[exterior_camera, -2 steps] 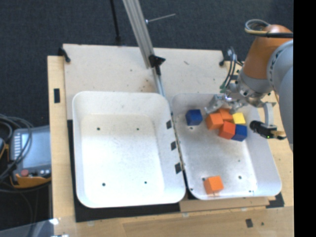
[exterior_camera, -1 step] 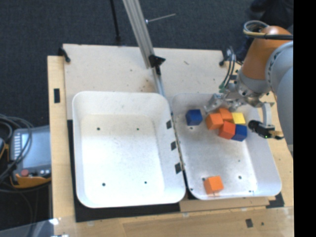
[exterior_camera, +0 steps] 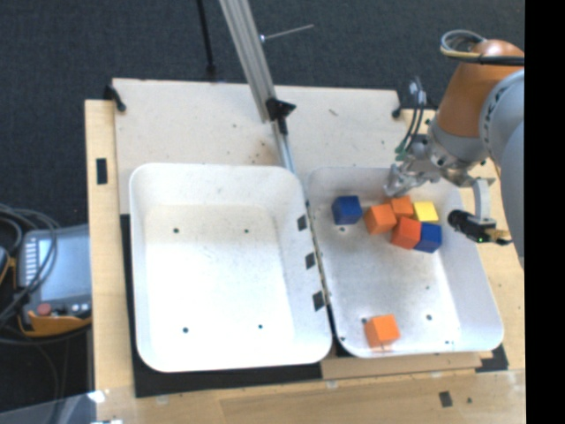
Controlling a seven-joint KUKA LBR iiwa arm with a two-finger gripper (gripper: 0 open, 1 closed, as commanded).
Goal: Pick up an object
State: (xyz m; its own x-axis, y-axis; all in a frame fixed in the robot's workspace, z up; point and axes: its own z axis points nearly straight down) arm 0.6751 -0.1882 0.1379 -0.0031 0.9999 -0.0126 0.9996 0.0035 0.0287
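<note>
— Where do we stand with the arm [exterior_camera: 481, 104] and the things it can take?

— We see the end effector [exterior_camera: 403, 180] low over the far part of the right bin [exterior_camera: 468, 312], just beside a cluster of blocks. The cluster lies a little toward the near side of it and slightly to the camera's right. We cannot tell from this view if it is wide or narrow, and nothing is seen held in it.

— Which block is the closest one?

— We judge the orange block [exterior_camera: 381, 218] and a second small orange one [exterior_camera: 403, 206] directly under the tip. They touch each other, so a clean grasp may be difficult.

— And the containers, from the largest?

— The desk [exterior_camera: 203, 113] carries two white bins side by side. In the left bin [exterior_camera: 221, 263] we see no blocks. The right bin holds the cluster: the two orange blocks, a red-orange block [exterior_camera: 407, 233], a yellow block [exterior_camera: 425, 211] and a blue block [exterior_camera: 430, 238], all packed together. Another blue block [exterior_camera: 347, 209] sits alone to the camera's left of them, and one lone orange block [exterior_camera: 382, 329] rests well apart near the front rim
</note>
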